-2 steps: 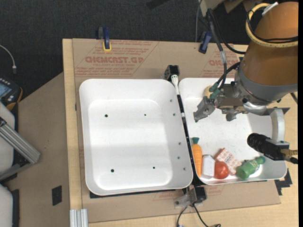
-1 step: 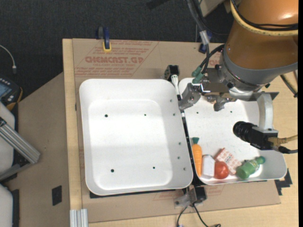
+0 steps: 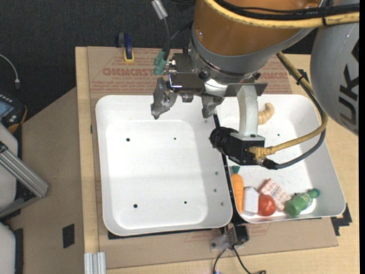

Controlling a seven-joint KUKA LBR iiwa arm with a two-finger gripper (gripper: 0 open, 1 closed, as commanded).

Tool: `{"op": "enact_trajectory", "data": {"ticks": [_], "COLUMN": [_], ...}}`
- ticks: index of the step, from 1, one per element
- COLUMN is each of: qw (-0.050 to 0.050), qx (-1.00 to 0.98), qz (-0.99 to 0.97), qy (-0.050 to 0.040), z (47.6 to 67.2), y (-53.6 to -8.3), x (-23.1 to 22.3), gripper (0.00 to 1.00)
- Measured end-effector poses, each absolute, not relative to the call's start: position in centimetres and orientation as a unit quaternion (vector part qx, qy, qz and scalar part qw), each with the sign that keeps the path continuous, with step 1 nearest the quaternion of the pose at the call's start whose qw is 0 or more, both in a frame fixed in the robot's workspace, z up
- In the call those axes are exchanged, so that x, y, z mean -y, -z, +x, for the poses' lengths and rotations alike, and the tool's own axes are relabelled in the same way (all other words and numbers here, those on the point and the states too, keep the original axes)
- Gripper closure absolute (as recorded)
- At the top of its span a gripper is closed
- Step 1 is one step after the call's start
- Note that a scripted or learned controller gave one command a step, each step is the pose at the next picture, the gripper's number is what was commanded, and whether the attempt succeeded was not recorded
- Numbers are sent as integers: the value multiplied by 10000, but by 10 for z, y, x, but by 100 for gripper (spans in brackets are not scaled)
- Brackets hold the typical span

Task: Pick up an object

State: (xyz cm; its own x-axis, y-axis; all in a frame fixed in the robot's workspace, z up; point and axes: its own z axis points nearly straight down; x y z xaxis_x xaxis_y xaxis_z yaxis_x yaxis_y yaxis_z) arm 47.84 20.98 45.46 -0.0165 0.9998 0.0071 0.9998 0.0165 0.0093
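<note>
**binwatcher:** So what's seen on the bench?

**pickfail_42:** Two white bins are set side by side on a cardboard sheet (image 3: pixel 91 153). The left bin (image 3: pixel 154 210) has nothing lying on its floor apart from a few dark dots. The gripper (image 3: pixel 183 108) is hung over the far edge of that bin, near the divider between the two. Its fingers are spread apart, one finger (image 3: pixel 159 106) seen at 9 o'clock from the other, and nothing is held between them.

**binwatcher:** And the stuff to be picked?

**pickfail_42:** All of it is found in the right bin (image 3: pixel 319 130). A carrot (image 3: pixel 237 188) is laid along the near-left side, right by the divider. At 3 o'clock from it a red object (image 3: pixel 266 204) is tucked against a small red-and-white packet (image 3: pixel 275 189), and a green bottle (image 3: pixel 300 202) is lying at 3 o'clock from those, near the front rim. A pale curved piece (image 3: pixel 265 114) is seen up at the far end, roughly 12 o'clock from the pile. A black camera unit (image 3: pixel 236 144) with a yellow cable (image 3: pixel 296 141) is hung between the two groups.
</note>
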Motion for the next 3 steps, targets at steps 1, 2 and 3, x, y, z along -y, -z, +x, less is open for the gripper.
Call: {"op": "enact_trajectory", "data": {"ticks": [1, 2, 3], "qw": [-12, 20, 8], "qx": [-7082, -7077, -7084], "qz": [7060, 7065, 7058], "qy": [20, -58, -17], "z": [479, 479, 479], "y": [-440, -529, -534], "x": [-226, -224, -226], "gripper": [0, 0, 100]}}
